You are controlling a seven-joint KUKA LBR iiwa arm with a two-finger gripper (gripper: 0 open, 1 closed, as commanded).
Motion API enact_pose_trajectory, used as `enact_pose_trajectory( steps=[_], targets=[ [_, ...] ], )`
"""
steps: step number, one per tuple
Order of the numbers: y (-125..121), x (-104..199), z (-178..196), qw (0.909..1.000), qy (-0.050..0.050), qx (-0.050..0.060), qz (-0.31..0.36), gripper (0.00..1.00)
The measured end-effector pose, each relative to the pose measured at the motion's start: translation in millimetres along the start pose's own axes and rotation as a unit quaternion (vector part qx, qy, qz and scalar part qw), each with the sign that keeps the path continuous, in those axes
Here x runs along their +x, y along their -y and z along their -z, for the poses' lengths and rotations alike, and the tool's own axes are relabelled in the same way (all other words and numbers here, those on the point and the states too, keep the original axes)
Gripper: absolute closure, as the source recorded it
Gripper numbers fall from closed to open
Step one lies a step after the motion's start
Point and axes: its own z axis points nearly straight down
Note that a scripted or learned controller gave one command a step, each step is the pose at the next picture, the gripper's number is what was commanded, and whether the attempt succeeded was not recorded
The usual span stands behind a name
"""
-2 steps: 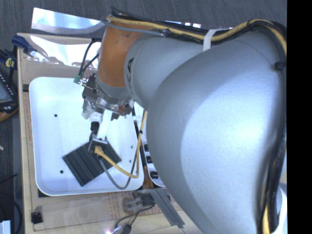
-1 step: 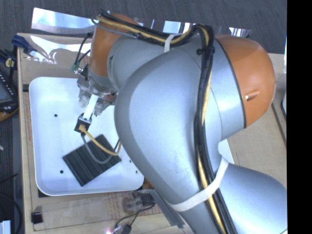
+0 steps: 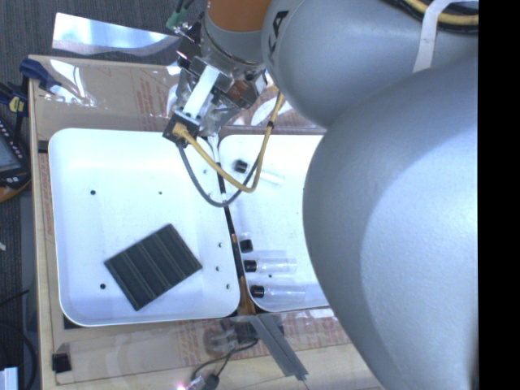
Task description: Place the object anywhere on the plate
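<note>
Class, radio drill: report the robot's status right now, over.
Gripper over the far rims, between the bins. Dark ribbed plate flat in the view-left bin. Clear black-capped tubes in the other bin, near the divide. Arm overhangs that bin.

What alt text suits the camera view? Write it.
A grey robot arm reaches in from the right, its gripper over the far rims of two white bins. A dark ribbed plate lies in the left bin; small clear black-capped tubes lie in the right bin.

Bright, even light washes out the left bin [image 3: 122, 185]; the near arm [image 3: 390, 177] looks soft.
</note>
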Motion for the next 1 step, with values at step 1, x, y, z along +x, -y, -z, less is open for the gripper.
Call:
enact_pose_trajectory(
  steps=[1],
  targets=[
    [55.7,-88.5,-35.9,0.9949,0.001,0.002,0.101,1.00]
  ],
)
